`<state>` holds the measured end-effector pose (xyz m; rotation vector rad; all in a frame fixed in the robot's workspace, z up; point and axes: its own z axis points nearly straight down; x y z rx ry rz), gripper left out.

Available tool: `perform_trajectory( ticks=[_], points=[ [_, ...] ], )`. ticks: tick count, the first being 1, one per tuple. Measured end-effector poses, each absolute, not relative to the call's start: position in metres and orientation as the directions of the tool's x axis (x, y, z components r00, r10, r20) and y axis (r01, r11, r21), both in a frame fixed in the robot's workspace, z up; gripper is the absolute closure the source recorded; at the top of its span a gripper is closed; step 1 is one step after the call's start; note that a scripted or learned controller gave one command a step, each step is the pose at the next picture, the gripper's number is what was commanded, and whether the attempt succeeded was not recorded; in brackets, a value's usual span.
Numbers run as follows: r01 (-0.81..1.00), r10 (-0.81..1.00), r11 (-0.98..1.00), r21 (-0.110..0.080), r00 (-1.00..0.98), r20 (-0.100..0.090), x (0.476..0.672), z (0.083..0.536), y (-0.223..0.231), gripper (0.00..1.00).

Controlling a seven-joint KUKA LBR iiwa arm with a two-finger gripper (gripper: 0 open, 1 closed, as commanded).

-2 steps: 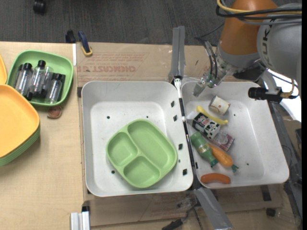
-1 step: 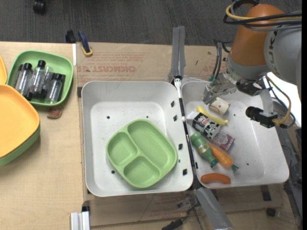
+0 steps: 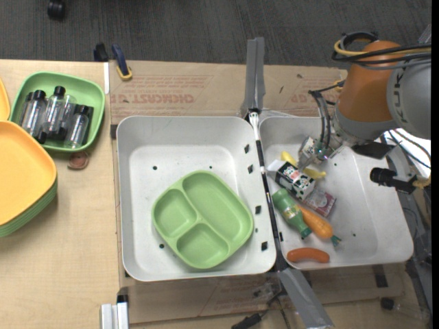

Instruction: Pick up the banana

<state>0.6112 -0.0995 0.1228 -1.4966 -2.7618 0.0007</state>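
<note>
The arm's gripper [image 3: 314,151] hangs low in the right bin [image 3: 374,214], just over the banana [image 3: 302,166] by the black-and-white carton [image 3: 293,179]; whether its jaws are spread cannot be told.

You've got two white bins on the counter [image 3: 75,252]: the left bin [image 3: 137,184] and the right bin [image 3: 370,211]. One green divided tray [image 3: 202,218] with three compartments sits in the left one. In the right one you're looking at one banana [image 3: 302,166], one black-and-white carton [image 3: 293,179], one green bottle [image 3: 288,210], one carrot [image 3: 317,223], one sausage [image 3: 309,255] and one pinkish packet [image 3: 322,203]. Off to the left, one green dish [image 3: 58,112] carries four small bottles [image 3: 55,115], beside one stack of orange plates [image 3: 24,177]. One arm [image 3: 384,88], one tool [image 3: 317,149].
</note>
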Motion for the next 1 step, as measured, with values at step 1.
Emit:
perform_trajectory(
  ticks=[1],
  points=[
    [0.965,0.965,0.262,0.001,-0.262,-0.003,0.6592,0.1920,-0.0787,1.00]
  ],
)
